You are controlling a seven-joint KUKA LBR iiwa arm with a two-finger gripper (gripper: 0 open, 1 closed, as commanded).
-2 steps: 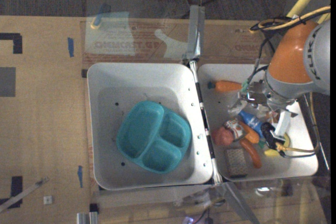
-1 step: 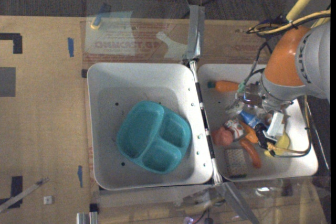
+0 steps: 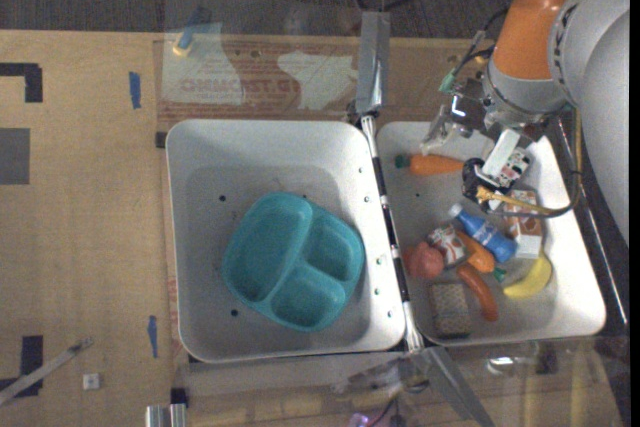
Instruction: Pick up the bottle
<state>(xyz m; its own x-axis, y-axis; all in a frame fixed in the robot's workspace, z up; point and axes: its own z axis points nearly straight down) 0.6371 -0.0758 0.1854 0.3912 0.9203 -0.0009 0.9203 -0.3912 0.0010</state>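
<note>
The bottle [image 3: 486, 235] is blue with a white cap and lies slantwise in the middle of the right bin [image 3: 580, 315], cap toward the upper left. It rests among other items, against an orange sausage and a small box. My gripper [image 3: 452, 123] hangs over the far left part of that bin, just above an orange carrot [image 3: 436, 165]. It is well apart from the bottle, up and to the left of it, and nothing shows in its grasp.
Around the bottle lie a banana [image 3: 530, 279], a red ball-like fruit [image 3: 425, 261], a small can [image 3: 446, 241], a sausage [image 3: 479, 291], a brown block [image 3: 451, 307] and a box [image 3: 526, 225]. The left bin [image 3: 200, 165] holds a teal divided plate [image 3: 292, 260].
</note>
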